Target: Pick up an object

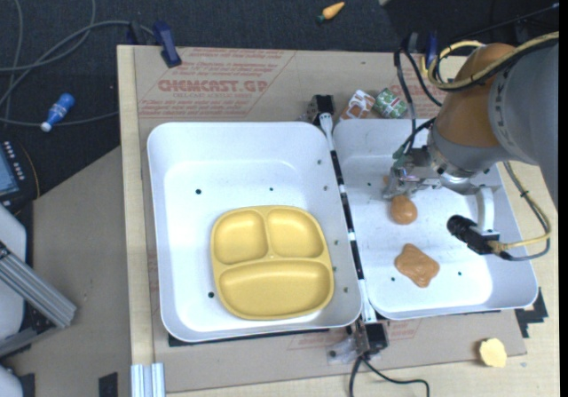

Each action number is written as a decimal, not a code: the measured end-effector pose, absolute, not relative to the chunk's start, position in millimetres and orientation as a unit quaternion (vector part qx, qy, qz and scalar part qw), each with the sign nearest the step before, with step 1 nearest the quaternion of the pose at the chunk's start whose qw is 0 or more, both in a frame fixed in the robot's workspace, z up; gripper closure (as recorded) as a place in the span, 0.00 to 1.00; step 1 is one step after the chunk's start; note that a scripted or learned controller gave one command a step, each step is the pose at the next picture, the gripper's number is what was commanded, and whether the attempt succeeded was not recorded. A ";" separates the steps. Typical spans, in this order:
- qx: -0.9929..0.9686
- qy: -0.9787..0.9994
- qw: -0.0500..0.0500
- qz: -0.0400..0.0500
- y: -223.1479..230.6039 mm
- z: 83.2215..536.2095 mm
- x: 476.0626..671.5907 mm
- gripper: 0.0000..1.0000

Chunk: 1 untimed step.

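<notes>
In the right bin point(506, 289) lie two brownish food-like items. A small round orange-brown lump point(404, 210) sits near the bin's middle. A larger tan chunk point(417, 265) lies in front of it. My gripper point(399, 186) is low in this bin, directly over the back edge of the small lump and touching or nearly touching it. The grey arm with its orange band point(470, 93) reaches in from the right and hides the bin's back right part.
The left bin point(177, 164) holds a yellow divided plate point(271, 262). Small snack packets point(377, 104) lie behind the right bin. A yellow piece point(491, 352) lies on the bench at the front right. A blue clamp point(166, 44) sits at the board's back left.
</notes>
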<state>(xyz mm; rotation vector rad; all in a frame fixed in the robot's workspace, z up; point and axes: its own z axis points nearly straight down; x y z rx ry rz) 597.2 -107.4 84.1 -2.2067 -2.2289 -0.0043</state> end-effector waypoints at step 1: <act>-0.704 -0.710 -0.002 -0.004 -50.3 191.2 560.0 1.00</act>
